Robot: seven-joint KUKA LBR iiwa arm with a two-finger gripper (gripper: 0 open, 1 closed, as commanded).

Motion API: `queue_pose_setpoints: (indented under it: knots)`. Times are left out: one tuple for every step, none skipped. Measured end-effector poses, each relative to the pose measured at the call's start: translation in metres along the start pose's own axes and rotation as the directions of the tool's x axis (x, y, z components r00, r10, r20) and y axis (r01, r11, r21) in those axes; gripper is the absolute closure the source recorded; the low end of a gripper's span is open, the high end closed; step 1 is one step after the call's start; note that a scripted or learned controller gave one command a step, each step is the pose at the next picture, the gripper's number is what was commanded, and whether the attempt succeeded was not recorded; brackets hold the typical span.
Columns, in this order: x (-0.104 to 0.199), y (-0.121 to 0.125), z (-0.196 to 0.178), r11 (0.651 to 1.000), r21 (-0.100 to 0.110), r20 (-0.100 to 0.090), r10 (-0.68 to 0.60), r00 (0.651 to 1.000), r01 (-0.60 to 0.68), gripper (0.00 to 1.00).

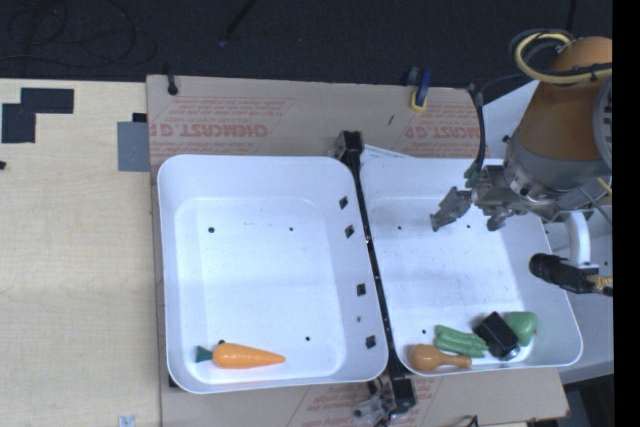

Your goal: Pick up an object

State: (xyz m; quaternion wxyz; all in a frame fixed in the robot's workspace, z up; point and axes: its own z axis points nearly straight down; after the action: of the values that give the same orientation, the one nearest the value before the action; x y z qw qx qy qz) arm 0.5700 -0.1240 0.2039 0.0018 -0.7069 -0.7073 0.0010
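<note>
My gripper [472, 215] hangs over the upper right part of the right bin [420, 255], its two dark fingers [447, 213] spread open with nothing between them. A cluster of toys lies in that bin's near right corner, well below the gripper: a green pod [460, 340], a black block [497, 335], a light green piece [521, 323] and a tan pear-shaped piece [436, 358]. An orange carrot [246, 355] lies alone in the near left corner of the left bin [190, 245].
A black rail [361, 250] runs along the seam between the two bins. Both bins rest on a cardboard sheet [260, 115] with a blue clip [420, 91] at its far edge. A black part [562, 271] of the arm overhangs the right bin's right rim.
</note>
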Motion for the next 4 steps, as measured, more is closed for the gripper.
queue_pose_setpoints:
  knots:
    - [-0.059,-0.014,-0.088,1.0,-0.01,0.006,0.004,1.0,-0.004,0.0]
    - [0.024,0.064,0.073,1.0,0.005,-0.004,-0.008,1.0,0.008,0.0]
    - [0.095,0.075,0.013,1.0,-0.006,-0.001,-0.006,1.0,0.006,0.0]
    - [0.038,0.074,-0.09,1.0,-0.011,0.004,0.003,1.0,-0.003,0.0]
